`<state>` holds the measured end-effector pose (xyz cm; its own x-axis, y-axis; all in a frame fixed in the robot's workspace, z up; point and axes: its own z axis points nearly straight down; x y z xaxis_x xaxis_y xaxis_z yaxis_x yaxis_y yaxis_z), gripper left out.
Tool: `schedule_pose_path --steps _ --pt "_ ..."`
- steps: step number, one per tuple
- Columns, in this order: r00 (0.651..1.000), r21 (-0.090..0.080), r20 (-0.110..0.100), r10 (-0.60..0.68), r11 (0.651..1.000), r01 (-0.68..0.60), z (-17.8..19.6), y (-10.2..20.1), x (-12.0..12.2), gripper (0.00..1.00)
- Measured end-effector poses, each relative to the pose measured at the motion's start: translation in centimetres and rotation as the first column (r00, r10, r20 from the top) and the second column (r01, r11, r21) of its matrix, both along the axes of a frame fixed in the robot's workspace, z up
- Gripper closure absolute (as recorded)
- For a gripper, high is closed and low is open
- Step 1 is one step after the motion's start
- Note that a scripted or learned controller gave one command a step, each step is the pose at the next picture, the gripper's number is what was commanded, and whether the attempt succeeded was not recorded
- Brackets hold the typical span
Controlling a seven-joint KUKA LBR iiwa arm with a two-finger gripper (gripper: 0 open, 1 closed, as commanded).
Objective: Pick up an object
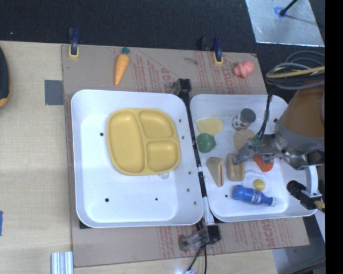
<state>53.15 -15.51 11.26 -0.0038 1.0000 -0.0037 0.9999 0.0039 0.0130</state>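
Nearest the camera, a blue bottle (251,196) lies in the right bin (277,213). Above it the claw (243,154) hovers beside a tan block (235,169), lying lower-left; its opening I cannot tell.

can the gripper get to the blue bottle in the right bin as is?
Probably yes. The blue bottle lies on its side near the front of the right bin, nothing on top of it. The gripper hangs just behind it; only a small yellow piece sits close by.
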Motion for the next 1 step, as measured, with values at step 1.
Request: schedule_pose_path --steps 1 --pt "1.0 0.003 -0.011 0.006 1.0 -0.006 -2.07 3.39 7.11 0.0"
